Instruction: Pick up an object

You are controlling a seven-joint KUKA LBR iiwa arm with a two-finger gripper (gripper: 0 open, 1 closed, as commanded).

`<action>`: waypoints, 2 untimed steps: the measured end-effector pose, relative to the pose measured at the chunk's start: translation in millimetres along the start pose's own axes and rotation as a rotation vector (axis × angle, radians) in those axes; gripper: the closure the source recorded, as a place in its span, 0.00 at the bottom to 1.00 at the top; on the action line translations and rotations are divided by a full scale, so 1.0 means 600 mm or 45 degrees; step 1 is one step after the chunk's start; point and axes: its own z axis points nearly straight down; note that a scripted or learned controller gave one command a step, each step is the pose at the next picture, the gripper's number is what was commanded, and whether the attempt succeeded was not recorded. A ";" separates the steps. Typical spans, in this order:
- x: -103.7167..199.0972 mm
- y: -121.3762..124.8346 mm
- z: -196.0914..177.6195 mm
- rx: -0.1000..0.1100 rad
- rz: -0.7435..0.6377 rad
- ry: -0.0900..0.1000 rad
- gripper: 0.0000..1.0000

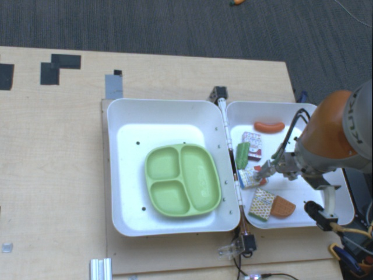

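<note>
Arm: the grey arm with its orange band reaches in from the right, over the right bin (pixel 344 214); the wrist hangs above the bin's middle
Gripper: the gripper (pixel 263 174) sits low over the left half of the right bin, just right of the wall between the bins; whether its fingers are spread or closed I cannot tell, the tips being small and dark against the clutter
Likely target: a small blue-and-white packet (pixel 249 178) lies right under the tip, touching it or nearly so; nothing is visibly held
Neighbours: a green stick-shaped item (pixel 242 155) lies just far of the packet, along the dividing wall; a small printed box (pixel 252 140) sits beside it; a red sausage (pixel 269 126) lies at the far end; a patterned packet (pixel 261 205) and an orange wedge (pixel 282 207) lie touching each other at the near end
Left bin: the left bin (pixel 125 156) holds a green divided plate (pixel 183 179), well apart from the gripper
Step in hand: judged as the descent onto the packet, before any closing
Doing it well: centre on the packet, not its edge; keep off the dividing wall on the left; close fully before lifting; lift straight up
Risk: the flat packet may slip out, or the green item may be nudged
</note>
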 end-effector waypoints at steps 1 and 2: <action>0.002 0.003 -0.018 -0.004 -0.002 0.003 1.00; 0.002 0.003 -0.018 -0.004 -0.002 0.003 0.00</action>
